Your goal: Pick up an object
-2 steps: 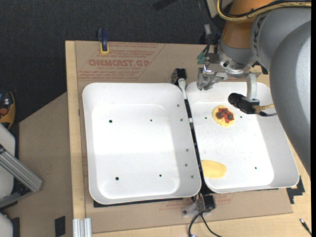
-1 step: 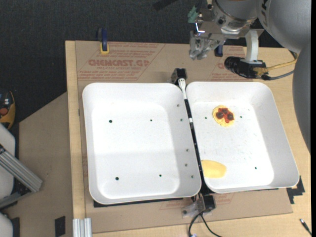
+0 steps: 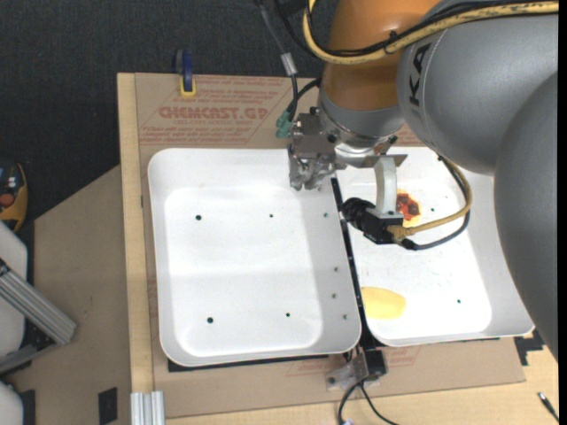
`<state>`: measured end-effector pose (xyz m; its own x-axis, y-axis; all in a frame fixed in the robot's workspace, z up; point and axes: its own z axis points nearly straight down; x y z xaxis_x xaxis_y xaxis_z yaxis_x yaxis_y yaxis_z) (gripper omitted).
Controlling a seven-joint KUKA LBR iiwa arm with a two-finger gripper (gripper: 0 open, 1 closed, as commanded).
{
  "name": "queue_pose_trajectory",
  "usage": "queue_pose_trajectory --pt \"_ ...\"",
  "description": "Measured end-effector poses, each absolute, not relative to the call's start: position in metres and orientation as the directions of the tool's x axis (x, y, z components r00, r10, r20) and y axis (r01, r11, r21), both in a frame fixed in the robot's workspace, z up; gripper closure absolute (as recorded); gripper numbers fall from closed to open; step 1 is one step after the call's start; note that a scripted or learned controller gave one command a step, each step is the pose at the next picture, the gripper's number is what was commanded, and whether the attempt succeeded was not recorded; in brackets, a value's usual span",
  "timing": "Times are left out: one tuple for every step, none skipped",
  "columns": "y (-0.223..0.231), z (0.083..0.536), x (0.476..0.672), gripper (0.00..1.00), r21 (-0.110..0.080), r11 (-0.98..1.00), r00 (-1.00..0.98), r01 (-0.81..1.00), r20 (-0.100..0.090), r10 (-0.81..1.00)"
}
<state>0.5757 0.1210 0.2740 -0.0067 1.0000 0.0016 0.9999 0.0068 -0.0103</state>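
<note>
Gripper (image 3: 306,177): it hangs over the far right corner of the left bin, close to the divide between the two bins. From where I stand I can't tell its state; the metal parts blur together and nothing is visibly held.

Arm (image 3: 461,69): a big grey body with an orange band (image 3: 376,11) above the wrist, reaching in from the right and covering the far right part of the bench.

Cables (image 3: 416,228): a black and yellowish hose loops down from the wrist over the right bin, ending in a dark fitting near the divide.

Left bin (image 3: 239,255): white, shallow, with a few small dark dots on its floor. The gripper sits above its far right corner.

Right bin (image 3: 443,299): white, partly hidden under the arm.

Yellow object (image 3: 384,303): a flat, pale yellow oval lying in the right bin, near that bin's front edge and toward its left side, well apart from the gripper.

Red-orange object (image 3: 407,204): small, dark-speckled, lying in the far part of the right bin, just beside the hose and half hidden by the wrist hardware.

Bench (image 3: 221,104): a brown board with red lettering along its far edge, carrying both bins side by side.

Clamp (image 3: 186,69): blue and yellow, clipped on the far edge of the bench near its left corner.
</note>
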Motion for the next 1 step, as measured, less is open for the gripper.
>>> queue_pose_trajectory --pt "0.157 0.3525 0.6271 1.0 0.012 0.005 -0.005 1.0 0.003 1.0"
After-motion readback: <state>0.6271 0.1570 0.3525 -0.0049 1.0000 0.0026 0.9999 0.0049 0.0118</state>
